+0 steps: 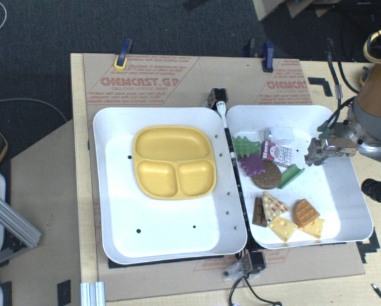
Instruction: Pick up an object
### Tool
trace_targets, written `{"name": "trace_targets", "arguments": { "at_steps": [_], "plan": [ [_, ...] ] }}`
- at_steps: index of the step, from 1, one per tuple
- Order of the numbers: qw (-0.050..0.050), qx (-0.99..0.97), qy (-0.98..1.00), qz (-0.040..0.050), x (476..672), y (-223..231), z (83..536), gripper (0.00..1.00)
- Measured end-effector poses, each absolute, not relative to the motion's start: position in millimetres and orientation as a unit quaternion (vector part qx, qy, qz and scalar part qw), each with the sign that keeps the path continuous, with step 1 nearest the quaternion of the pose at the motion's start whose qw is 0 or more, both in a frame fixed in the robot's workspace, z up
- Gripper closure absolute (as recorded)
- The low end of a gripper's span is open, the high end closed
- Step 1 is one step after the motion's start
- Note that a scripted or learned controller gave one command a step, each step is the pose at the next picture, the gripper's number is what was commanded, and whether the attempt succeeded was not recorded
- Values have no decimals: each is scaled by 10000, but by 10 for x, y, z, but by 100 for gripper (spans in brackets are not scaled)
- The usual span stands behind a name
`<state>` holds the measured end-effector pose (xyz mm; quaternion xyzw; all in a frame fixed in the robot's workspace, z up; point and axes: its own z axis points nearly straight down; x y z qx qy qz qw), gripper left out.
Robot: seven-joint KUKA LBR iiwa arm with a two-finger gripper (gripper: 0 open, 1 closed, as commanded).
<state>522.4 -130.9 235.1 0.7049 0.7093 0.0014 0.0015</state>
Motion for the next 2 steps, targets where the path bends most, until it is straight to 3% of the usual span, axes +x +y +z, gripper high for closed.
{"name": "trace_targets", "arguments": {
  "at_steps": [2],
  "plan": [
    [11,7052,7090,9,5707,-359,2229,100]
  ]
}}
